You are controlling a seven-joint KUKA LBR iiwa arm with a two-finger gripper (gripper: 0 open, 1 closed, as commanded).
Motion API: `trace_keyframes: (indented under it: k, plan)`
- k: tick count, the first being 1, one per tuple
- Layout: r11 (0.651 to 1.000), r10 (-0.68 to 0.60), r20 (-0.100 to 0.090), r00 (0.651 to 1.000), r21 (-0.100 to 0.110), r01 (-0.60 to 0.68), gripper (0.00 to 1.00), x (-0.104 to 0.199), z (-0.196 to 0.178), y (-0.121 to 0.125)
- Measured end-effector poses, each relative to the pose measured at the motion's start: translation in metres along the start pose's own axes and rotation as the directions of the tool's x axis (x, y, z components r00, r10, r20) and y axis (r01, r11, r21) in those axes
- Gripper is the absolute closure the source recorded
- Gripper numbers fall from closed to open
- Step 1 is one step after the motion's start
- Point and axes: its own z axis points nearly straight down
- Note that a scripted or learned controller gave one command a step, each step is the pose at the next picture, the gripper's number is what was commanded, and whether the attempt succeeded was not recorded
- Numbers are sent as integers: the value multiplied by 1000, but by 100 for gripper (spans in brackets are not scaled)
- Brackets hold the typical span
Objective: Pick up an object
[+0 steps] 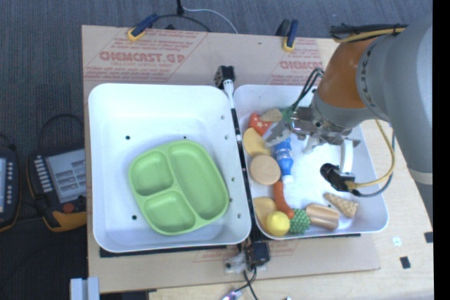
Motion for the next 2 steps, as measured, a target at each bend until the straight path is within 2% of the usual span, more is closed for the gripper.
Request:
trace_keyframes:
  k: [1,2]
  plan:
    - [1000,0,0,1000,2,0,100,0,-9,0]
    - [996,-85,0,996,2,85,100,65,-152,-22]
